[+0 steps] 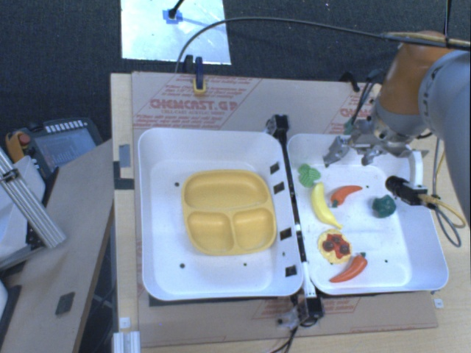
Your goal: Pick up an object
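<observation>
A: Start at the left. What lies farthest from the pincer [353, 151]?

B: The yellow divided tray [224, 212], alone in the left bin [158, 197], well apart from the pincer on its far side. Nothing there looks like the thing to lift.

A: And in the right bin [427, 263]?

B: The green leafy piece [308, 174] lies nearest, just below and to the left of the fingertips. Under it comes the yellow banana [323, 205], its long axis running from upper left to lower right, away from the pincer. Beside that the small orange pepper [345, 194] lies almost straight below the pincer, its length close to level, tip toward the right.

A: Further down?

B: The round pizza piece [335, 245] and the red chili [350, 268], both well below the pincer. To the lower right sits the dark green lump [383, 206].

A: So which is the likely target?

B: I'd judge the leafy piece or the orange pepper; either calls for a short drop toward the near side of the bin.

A: The arm's pose?

B: It reaches in from the right, wrist bent down over the bin's upper edge. The pincer looks spread, fingers apart, pinching nothing, hovering above the worktop's bin floor.
</observation>
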`<state>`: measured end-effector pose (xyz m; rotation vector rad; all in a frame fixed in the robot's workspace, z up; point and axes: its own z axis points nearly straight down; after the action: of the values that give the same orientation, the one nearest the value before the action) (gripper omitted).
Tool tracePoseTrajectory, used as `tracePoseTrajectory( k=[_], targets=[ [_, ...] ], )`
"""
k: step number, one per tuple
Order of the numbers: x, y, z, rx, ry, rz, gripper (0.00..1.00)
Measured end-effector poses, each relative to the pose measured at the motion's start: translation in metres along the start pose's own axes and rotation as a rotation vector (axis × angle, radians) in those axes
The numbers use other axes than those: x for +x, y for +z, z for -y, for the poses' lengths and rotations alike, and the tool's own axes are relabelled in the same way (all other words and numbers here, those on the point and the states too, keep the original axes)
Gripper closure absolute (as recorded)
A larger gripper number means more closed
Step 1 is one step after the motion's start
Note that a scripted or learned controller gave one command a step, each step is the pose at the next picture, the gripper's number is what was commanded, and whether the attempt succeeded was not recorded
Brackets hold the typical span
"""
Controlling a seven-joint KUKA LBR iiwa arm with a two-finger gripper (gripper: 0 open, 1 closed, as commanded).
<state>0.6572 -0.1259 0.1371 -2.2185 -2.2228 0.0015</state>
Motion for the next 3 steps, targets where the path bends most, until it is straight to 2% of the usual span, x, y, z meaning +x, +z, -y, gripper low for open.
tracePoseTrajectory(
  k=[1,2,3],
  targets=[
    [0.000,0.051,0.000,-0.001,-0.001,0.000,0.00],
    [0.000,0.037,-0.002,-0.007,-0.001,0.001,1.00],
    [0.004,-0.007,-0.003,-0.007,-0.002,0.001,1.00]
  ],
)
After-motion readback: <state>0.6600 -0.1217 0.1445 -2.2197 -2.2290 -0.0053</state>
